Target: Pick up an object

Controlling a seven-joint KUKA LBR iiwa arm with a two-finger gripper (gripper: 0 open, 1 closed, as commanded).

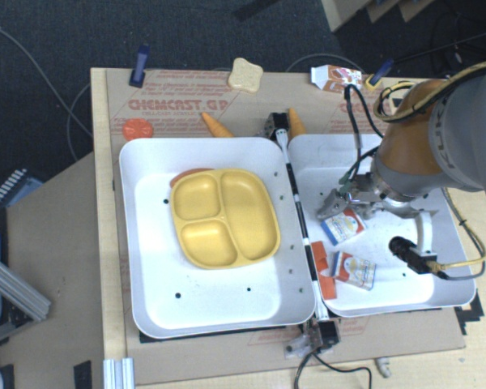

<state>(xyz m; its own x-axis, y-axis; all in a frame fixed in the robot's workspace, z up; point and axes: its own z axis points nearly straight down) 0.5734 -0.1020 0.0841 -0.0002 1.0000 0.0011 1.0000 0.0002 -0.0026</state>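
**Arm Positioned Over Right Bin; Gripper Down Among Small Packets**

The bench carried two shallow white bins side by side. The left bin (146, 241) held a yellow divided plate (224, 217) with three compartments, lying flat near the middle of the bin. A reddish flat item (182, 177) protruded from under the plate's far-left edge.

The grey arm (462, 128), with its orange band (409, 136), reached in from the right over the right bin (389, 298). The gripper (340, 203) was lowered at the left-centre of that bin, directly beside a blue-and-white packet (343, 227). Contact between the gripper and this packet could not be confirmed. The jaw opening could not be determined from the camera view, and no object was visibly held.

Nearer in the same bin lay a white-and-red packet (356, 271). A red-orange block (318, 259) lay along the bin's left wall, just beside that packet.

On the bench beyond the bins lay a bread-shaped piece (245, 74), a blue clip (138, 65), an orange disc (136, 129), a carrot-shaped piece (216, 126) and a red-and-white wrapper (338, 77).
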